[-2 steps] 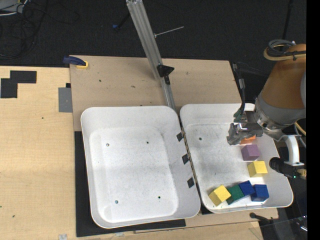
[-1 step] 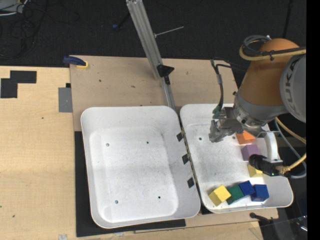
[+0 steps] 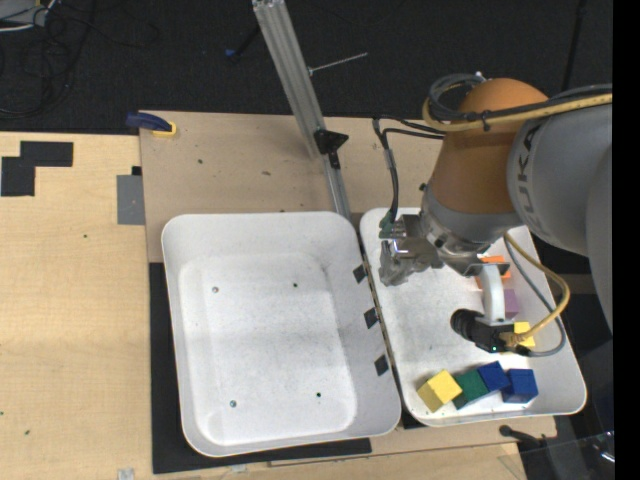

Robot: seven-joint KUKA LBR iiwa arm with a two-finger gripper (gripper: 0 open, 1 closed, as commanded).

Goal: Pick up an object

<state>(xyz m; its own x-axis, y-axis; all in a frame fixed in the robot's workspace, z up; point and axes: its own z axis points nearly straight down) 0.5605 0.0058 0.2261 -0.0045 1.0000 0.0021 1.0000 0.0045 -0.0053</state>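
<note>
The left bin (image 3: pixel 265 333) sits centre-left. In the right bin (image 3: pixel 425 333), the gripper (image 3: pixel 398 258) hangs near the upper-left corner; its jaw state I cannot tell. Yellow block (image 3: pixel 438 389), green block (image 3: pixel 471 385) and blue blocks (image 3: pixel 506 380) cluster lower right, well apart, so closing here would likely grasp nothing.

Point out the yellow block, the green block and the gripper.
yellow block (image 3: pixel 438 389), camera view, on its top face.
green block (image 3: pixel 473 385), camera view, on its top face.
gripper (image 3: pixel 393 268), camera view, midway between its fingertips.
</note>
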